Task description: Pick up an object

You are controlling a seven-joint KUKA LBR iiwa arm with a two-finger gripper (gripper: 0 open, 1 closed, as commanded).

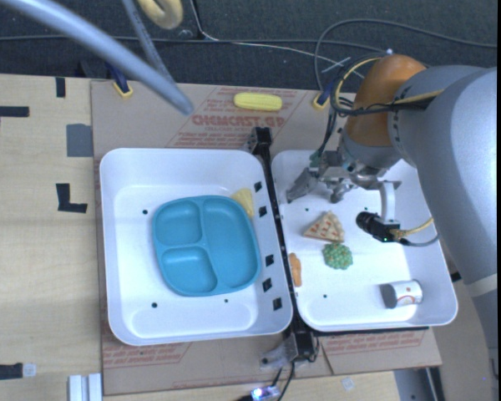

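nothing is picked up yet: my gripper [317,188] hangs spread and bare over the right bin [430,295], just above the pizza slice [324,226], with the broccoli [337,256] nearby, so the whole descent, pinch and lift remain.

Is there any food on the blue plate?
Empty. The blue plate shows only bare blue sections; the yellow piece lies beside its rim.

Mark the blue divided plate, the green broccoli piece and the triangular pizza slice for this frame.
blue divided plate [205,246], camera view, on the ridge between its compartments.
green broccoli piece [337,256], camera view, on its bumpy top.
triangular pizza slice [325,226], camera view, on the middle of its topping.
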